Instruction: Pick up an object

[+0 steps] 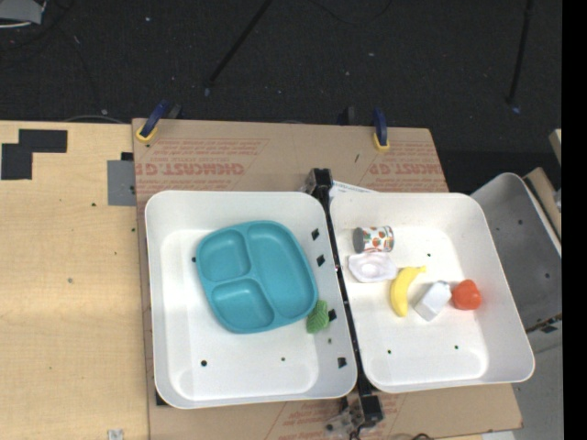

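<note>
The right bin holds a cluster of small objects. A patterned cup lies on its side near the bin's upper left. Below it rests a pale translucent lid-like piece. A yellow banana lies next to a white block, and a red-orange round object sits just right of the block. In the left bin lies a teal divided plate, with a small green object at its lower right corner.
A black divider runs between the two bins. Cardboard lies under the bins, held by clamps at the back. A grey metal plate stands to the right of the right bin.
</note>
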Action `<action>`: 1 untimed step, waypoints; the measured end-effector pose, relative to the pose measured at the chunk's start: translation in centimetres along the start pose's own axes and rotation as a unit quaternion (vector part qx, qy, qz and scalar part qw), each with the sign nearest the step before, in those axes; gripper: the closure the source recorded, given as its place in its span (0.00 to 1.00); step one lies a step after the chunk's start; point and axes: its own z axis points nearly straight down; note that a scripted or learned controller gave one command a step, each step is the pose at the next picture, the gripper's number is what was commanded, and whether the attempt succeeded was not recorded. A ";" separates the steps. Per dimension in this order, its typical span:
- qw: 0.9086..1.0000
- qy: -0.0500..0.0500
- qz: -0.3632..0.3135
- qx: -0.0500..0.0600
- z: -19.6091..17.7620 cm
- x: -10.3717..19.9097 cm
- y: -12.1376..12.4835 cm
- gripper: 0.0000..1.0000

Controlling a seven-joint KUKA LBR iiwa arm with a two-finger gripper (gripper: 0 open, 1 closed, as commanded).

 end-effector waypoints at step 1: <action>1.000 0.000 0.000 0.000 0.0 0.0 0.0 0.00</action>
